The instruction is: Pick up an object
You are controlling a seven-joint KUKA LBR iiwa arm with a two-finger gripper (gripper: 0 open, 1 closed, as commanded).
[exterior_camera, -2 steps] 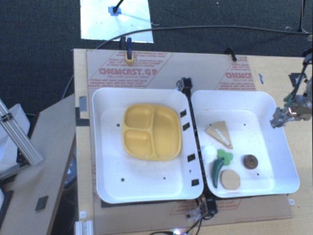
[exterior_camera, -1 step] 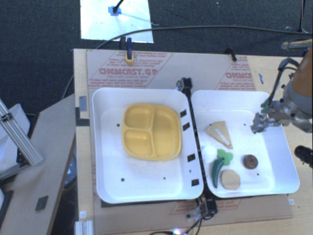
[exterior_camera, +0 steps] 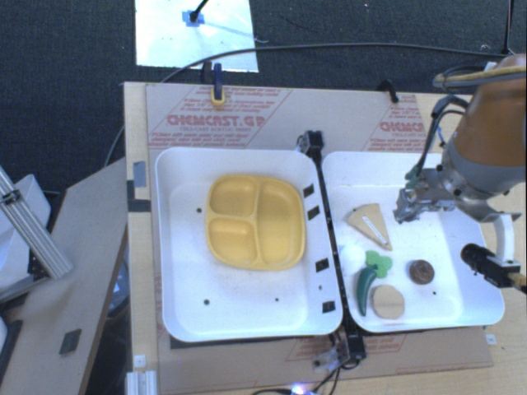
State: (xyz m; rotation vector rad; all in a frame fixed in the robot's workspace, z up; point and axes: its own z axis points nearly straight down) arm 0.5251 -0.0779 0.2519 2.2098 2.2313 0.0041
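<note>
Two shallow white bins side by side on the bench. Left bin (exterior_camera: 177,303): a yellow sectioned plate (exterior_camera: 254,221) with three compartments, lying flat near the bin's centre. Right bin (exterior_camera: 469,303): a pale tan wedge (exterior_camera: 369,222), cheese-like with a light stripe along one face, near the bin's left wall at mid-height; below it a small green leafy piece (exterior_camera: 379,262) touching a dark green pepper-shaped item (exterior_camera: 365,286) near the front left corner; just beside these a round tan disc (exterior_camera: 388,301) by the front edge; a small brown disc (exterior_camera: 422,271) near the bin's centre. Arm (exterior_camera: 494,130): grey with an orange band, entering from the right over the right bin's back half. Gripper (exterior_camera: 409,206): pointing toward the wedge, just beside its right edge; whether its fingers are apart or closed cannot be told, and nothing is seen held
</note>
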